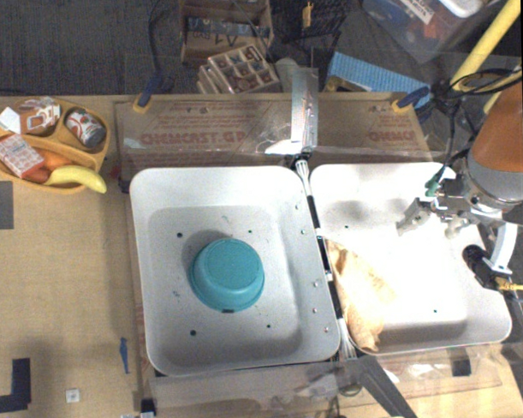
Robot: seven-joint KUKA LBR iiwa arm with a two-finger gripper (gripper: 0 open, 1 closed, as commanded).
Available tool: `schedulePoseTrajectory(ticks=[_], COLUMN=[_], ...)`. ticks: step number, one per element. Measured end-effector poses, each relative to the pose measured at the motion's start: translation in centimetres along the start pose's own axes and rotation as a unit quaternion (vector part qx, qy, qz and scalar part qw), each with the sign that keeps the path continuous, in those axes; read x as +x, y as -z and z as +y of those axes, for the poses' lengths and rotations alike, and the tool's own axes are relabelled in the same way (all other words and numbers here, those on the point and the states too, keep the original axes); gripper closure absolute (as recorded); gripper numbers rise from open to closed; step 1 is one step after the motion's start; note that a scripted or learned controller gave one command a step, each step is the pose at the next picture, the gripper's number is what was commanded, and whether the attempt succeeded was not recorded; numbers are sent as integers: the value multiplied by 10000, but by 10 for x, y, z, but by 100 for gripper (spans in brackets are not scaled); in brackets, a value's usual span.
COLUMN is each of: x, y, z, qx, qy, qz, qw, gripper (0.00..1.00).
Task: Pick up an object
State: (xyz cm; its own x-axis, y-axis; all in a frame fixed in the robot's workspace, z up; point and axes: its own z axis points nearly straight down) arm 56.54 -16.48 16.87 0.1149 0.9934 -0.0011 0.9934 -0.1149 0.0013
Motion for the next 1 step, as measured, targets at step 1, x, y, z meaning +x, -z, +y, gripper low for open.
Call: schedulePoseTrajectory(ticks=[1], x=[0], y=[10], z=[1], qx=[-12], qy=[10], qz=[-10], qw=[10000], gripper=[100])
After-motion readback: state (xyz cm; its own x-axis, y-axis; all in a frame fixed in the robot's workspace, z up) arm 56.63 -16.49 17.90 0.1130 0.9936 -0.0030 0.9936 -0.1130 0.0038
